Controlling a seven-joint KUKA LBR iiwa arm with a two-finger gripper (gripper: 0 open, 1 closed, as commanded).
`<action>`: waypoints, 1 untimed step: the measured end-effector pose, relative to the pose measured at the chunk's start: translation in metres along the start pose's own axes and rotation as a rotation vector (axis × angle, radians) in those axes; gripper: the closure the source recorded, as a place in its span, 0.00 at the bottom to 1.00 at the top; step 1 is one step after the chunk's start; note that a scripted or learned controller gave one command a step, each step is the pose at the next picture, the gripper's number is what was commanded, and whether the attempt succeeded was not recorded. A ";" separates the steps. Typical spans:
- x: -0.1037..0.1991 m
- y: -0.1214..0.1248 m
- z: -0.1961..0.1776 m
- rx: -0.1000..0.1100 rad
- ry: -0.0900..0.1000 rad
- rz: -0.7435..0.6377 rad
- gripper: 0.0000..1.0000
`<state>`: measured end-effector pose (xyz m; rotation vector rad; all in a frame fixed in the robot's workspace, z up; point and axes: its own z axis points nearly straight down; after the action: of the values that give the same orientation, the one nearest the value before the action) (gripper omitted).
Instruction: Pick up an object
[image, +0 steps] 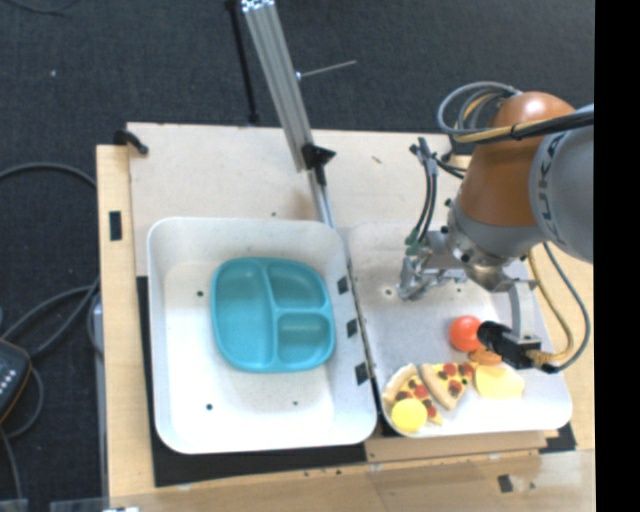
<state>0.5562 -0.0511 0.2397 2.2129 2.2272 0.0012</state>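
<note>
Claw (412, 285): poised low over the right bin (395, 320); opening cannot be told. Toy food (445, 385), orange ball (464, 332): grouped nearer the camera, beyond reach. Repositioning above one piece is advised before descent.

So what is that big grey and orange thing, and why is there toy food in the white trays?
That big thing is a robot arm. It reaches in from the right, and the camera looks down from above the bench. At the arm's end is a gripper, two small fingers for grabbing. It hangs over the right bin, with nothing between its fingers. A program tells it to try picking something up. In that bin's near corner lie toys: an orange ball, a pizza slice, a yellow round piece and a pale yellow block. The left bin holds a blue divided plate.
</note>
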 end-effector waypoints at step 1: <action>0.047 0.028 -0.009 -0.001 0.002 -0.001 1.00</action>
<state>0.5835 -0.0041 0.2487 2.2120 2.2292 0.0045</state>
